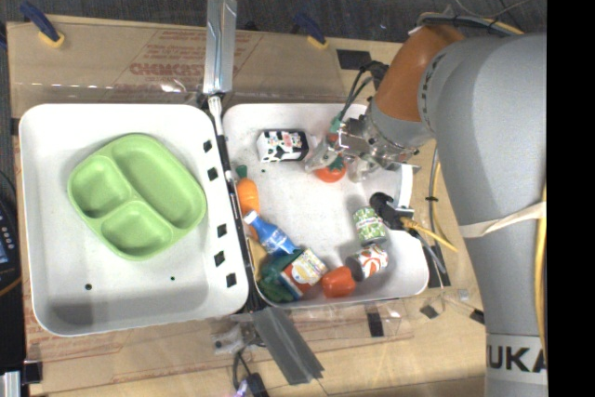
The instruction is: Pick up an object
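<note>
Directly under hand (346, 147), red toy (329, 170).

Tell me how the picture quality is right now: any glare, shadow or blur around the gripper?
Camera view: even lighting, with mild glare on the white bins; soft shadow under the green divided plate; the gripper sits low over an orange-red item, its metal parts small and cluttered, so fine detail there is hard to resolve.

right bin (279, 121) middle floor open, toys crowding near rim, cow-print carton (282, 144) at far wall
</note>
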### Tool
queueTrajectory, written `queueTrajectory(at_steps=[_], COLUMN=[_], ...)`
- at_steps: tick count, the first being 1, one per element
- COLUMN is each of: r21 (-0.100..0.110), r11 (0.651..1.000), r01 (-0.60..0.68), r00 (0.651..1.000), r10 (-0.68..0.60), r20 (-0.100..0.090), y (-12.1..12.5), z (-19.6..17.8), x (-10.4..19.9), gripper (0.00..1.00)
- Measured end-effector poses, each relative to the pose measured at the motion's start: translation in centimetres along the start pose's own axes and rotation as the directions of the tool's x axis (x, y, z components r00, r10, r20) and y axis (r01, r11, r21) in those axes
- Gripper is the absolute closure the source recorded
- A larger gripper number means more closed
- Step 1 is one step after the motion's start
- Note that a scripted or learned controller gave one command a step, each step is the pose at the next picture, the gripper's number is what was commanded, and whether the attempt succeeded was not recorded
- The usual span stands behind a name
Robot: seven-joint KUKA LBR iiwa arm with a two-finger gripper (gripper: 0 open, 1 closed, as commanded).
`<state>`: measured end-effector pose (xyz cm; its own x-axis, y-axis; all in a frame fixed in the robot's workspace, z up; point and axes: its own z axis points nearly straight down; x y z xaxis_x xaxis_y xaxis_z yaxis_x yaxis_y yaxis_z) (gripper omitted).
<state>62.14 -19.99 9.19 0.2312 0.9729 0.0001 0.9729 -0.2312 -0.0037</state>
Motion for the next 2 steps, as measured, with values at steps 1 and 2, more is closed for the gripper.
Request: queueTrajectory(at_steps=[1,2], r21=[0.002,-0.004], r11=[1.000,0.976], r01=[0.005,0.216], r00=[1.000,0.976], r10=[-0.005,-0.216], r20=[0.000,0.001], y=[0.0,-2.0], z=[-1.0,-10.5], x=[0.1,4.4], gripper=[1.00,1.00])
